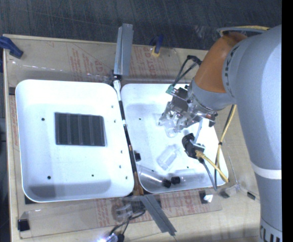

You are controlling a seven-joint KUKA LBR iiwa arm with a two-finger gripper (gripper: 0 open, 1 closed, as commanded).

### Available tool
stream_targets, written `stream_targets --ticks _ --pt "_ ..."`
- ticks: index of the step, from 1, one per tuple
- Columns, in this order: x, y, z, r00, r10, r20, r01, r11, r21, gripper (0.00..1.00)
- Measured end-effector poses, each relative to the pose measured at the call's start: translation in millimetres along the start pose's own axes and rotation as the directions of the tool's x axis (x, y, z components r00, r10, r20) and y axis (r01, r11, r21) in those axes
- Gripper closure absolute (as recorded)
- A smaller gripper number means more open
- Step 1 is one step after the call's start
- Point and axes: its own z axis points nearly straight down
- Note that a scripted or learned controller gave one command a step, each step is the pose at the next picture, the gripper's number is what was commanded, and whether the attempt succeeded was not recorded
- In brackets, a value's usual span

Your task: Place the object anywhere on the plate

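1. Clear, glassy parts made up the tip of the gripper (170, 121), which hung over the far half of the right bin (142, 135). Against the white floor of the bin I could not tell whether it was open or closed, and nothing could be seen gripped in it.
2. A small clear object (166, 158) lay on the floor of the same bin, near the gripper on the side closer to the camera and apart from it.
3. Along that bin's near edge lay a clear tube with black ends (174, 179).
4. A black plug (189, 144) and a yellow cable (222, 135) hung from the wrist, beside the gripper.
5. The grey arm (247, 74), with its orange band (212, 69), reached in from the right over the right bin's far corner.
6. The left bin (35, 100) held a dark ribbed plate (80, 129), flat near its middle and well apart from the clear object.
7. Both bins sat touching, side by side, on a pale wooden bench (61, 59) under a clear sheet.
8. A metal bar (122, 49) ran from the seam between the bins to the far edge; another metal strip (159, 216) lay at the near edge.
9. Blue clamps (9, 47) gripped the bench's far left corner.
10. Dark carpet (136, 4) covered the floor beyond the bench.
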Motion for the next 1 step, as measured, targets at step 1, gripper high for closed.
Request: stream_targets --ticks 1 --pt "109.3 5.7 -24.3 0.988 -0.156 0.001 0.156 0.988 -0.006 1.00"
